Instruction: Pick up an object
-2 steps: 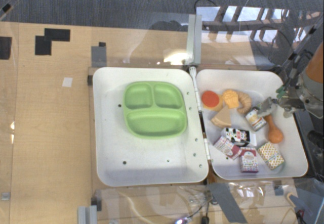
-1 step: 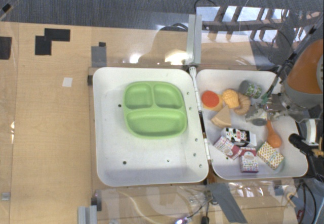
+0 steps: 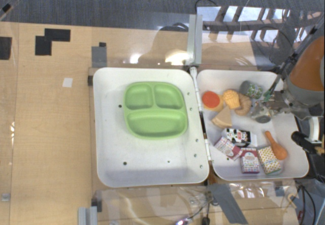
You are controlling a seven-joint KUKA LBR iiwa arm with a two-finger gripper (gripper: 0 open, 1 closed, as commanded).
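Gripper [image 3: 262,112] hangs low in my right bin [image 3: 299,168] by the bread [image 3: 232,99] (fingers' state? I cannot tell).

arm [image 3: 310,74] — cut off at right edge | pincer [image 3: 261,109] — blurred, grip unclear

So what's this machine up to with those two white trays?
A robot arm reaches in from the right, and its gripper is down among small toy foods and packets in the right bin, near a yellow piece. Nothing is visibly between its fingers. The left bin holds a green divided plate.
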